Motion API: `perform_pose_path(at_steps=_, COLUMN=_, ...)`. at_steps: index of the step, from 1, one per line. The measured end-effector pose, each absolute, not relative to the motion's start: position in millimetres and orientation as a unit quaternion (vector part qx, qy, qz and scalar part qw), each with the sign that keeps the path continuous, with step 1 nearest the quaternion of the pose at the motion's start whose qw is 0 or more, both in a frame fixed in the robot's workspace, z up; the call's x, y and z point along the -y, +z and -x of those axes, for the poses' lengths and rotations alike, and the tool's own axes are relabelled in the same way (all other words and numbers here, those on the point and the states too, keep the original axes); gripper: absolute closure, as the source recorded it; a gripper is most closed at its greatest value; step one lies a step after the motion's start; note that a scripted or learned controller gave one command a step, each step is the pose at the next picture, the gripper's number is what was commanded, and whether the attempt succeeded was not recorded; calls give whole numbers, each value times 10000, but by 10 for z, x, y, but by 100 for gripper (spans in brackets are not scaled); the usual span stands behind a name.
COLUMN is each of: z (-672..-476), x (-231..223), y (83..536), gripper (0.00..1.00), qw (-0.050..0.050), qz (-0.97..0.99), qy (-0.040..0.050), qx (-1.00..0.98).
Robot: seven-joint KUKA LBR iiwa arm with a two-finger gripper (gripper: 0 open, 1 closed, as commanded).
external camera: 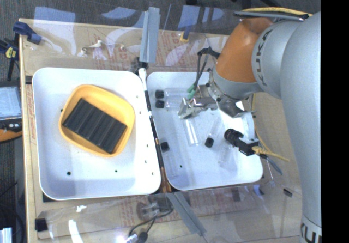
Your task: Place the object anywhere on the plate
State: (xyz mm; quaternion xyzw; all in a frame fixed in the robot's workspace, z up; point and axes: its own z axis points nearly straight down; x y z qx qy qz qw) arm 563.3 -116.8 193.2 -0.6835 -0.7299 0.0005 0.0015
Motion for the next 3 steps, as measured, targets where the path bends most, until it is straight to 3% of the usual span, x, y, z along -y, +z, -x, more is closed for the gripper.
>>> perform_pose_path(at_steps=1, z=-5925, x=232, y=1916, gripper=100, qw=8, qz=6223, qy=3, qx=7828)
perform_pose_path(at_steps=2, z=-5469, x=-267, y=1908, gripper=100, qw=20, qz=5880, qy=15, qx=8089)
perform_pose_path(at_steps=3, z=-5470, x=-264, y=1909, gripper=0, qw=18, qz=5883, qy=14, qx=8086)
